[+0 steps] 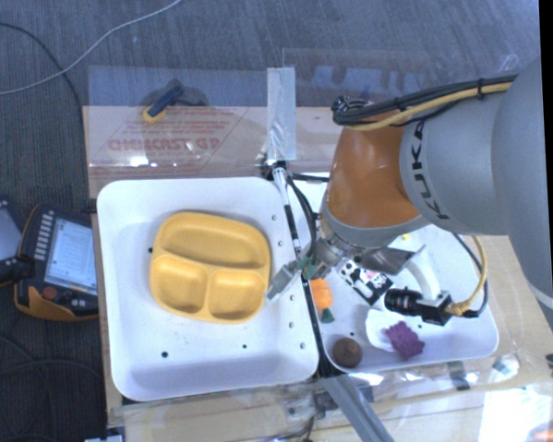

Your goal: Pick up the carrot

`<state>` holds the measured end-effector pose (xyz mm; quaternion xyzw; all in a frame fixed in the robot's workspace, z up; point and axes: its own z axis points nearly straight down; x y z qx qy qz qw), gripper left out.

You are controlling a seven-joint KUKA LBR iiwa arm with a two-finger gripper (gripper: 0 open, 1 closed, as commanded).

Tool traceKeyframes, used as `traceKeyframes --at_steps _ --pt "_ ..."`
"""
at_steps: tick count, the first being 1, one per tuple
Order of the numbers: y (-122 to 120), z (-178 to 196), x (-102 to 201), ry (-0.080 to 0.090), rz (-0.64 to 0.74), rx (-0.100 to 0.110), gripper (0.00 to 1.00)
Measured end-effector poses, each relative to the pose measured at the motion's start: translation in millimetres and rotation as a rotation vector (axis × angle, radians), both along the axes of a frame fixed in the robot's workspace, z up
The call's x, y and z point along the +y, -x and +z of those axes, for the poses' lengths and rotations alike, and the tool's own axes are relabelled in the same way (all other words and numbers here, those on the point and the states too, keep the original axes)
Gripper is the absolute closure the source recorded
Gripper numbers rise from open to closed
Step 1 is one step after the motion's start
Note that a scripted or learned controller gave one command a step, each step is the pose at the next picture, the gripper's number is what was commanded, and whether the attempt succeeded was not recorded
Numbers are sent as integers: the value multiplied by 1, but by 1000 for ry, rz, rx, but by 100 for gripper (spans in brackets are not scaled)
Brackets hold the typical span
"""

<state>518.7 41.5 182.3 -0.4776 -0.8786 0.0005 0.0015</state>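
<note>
Carrot [323, 293] in the right bin [477, 340], small and orange, with a bit of green at its near end. Lying close by the left wall of that bin, next to the edge shared with the left bin [136, 366]. Not lifted, down on the white floor.

Gripper [304, 271] low over the carrot's far end, just above it or touching it, hard to say which. Open or shut: cannot tell, too dark and crowded there. Nothing seen held in it.

Big grey arm [467, 159] coming in from the right, with its orange band [371, 178] right above the gripper. Yellow and black cables [418, 97] along the top of the arm.

Also in the right bin: a brown round thing [345, 352] near the front left corner, a purple lump [403, 339] just beside it to the right, a black and white spotted thing [365, 278] close to the carrot, partly under the arm.

Yellow tray [209, 265] with three hollows in the middle of the left bin, well apart from the carrot.

Control pad [57, 262] with a screen on the grey carpet [30, 108], left of the bins. Small yellow and blue thing [163, 100] on the clear sheet [175, 138] behind the left bin.
</note>
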Motion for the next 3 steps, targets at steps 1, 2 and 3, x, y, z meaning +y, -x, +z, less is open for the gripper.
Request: traceKeyframes --at_steps 1,2,3 --pt "-1 8 0 0 -1 1 100" --pt "1 101 -17 1 184 -3 100" --pt "1 101 -17 1 184 -3 0"
